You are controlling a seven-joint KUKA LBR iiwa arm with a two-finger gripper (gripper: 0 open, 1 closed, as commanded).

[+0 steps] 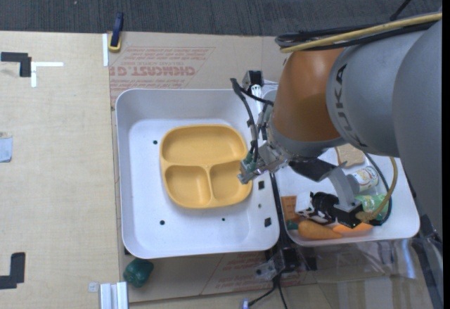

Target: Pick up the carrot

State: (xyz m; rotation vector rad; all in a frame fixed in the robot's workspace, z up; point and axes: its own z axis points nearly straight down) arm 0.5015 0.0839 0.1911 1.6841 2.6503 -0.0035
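Note:
The carrot (325,231) lies on its side along the front wall of the right bin (411,226), orange and partly tucked under other items. My gripper (249,169) hangs over the left bin (140,230), above the right rim of a yellow divided plate (200,163), well left of the carrot. I see nothing held at its tip. The grey and orange arm hides most of the right bin.
A green-yellow bottle (371,200), a white can (361,177) and an orange carton (288,205) crowd the right bin near the carrot. A dark green object (138,271) sits on the bench in front of the left bin. A blue-yellow clip (116,32) lies far back.

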